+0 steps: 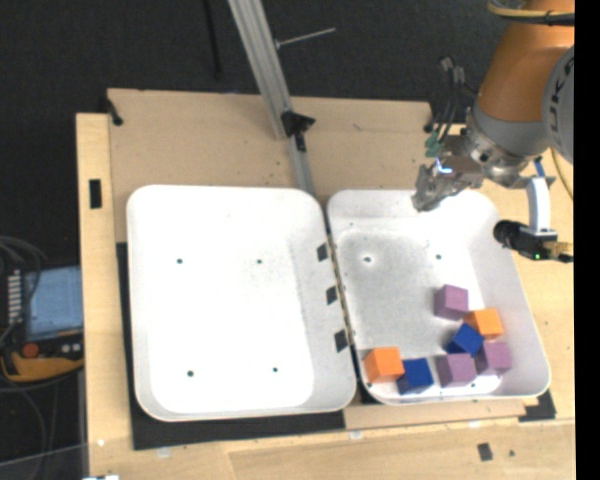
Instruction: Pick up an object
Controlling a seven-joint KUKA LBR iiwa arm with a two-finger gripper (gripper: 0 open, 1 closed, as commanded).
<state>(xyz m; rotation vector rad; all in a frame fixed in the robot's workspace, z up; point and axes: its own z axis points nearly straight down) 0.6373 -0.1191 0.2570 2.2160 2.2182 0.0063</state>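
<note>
Purple block (451, 300) lies square, hand (426, 197) apart.

Two bins side by side on the bench (230, 138), blocks (450, 353) clustered in the right bin's (380, 218) near corner, left bin (230, 208) beside it.

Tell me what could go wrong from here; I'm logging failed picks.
1. The blocks crowd together in the right bin's near corner, some touching, so the fingers may find no gap.
2. Several sit against the bin wall, which could block a finger.
3. The gripper hangs over the far edge, away from them.
</note>
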